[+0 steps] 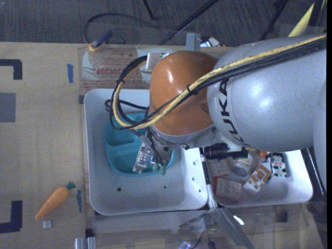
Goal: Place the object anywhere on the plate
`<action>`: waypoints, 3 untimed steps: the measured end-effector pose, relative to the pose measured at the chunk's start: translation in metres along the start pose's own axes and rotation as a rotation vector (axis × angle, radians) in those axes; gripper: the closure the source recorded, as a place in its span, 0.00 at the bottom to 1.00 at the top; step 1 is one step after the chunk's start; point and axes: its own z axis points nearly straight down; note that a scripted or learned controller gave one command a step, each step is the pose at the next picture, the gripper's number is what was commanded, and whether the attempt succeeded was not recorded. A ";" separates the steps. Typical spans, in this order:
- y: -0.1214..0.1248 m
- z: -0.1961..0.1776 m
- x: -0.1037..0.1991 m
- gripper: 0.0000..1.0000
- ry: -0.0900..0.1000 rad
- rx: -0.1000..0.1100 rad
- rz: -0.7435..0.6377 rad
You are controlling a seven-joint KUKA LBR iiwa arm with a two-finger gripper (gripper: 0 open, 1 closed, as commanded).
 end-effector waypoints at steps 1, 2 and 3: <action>0.000 0.000 0.000 0.00 0.000 0.000 0.000; 0.001 -0.010 -0.001 1.00 -0.002 -0.004 0.000; 0.001 -0.010 -0.001 0.00 -0.002 -0.004 0.001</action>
